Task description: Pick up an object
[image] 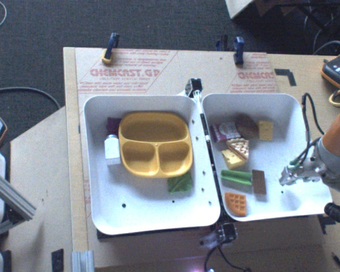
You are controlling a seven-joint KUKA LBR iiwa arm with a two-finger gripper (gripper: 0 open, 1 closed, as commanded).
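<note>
Approach is judged the step in hand, since nothing is seen between the parted fingers of the gripper (284, 178), poised just right of the brown block (259, 181), over which it must be lowered and closed.

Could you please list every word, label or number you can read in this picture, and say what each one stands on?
"CHEMCAST GP", in large red letters on the brown protective sheet of the bench, behind the left bin.
The same red print repeats behind the right bin, partly cut off; I cannot read it fully there.
The smaller red lines under both prints are too blurred to read.
The purple packet in the right bin bears a label, too small to read.
</note>
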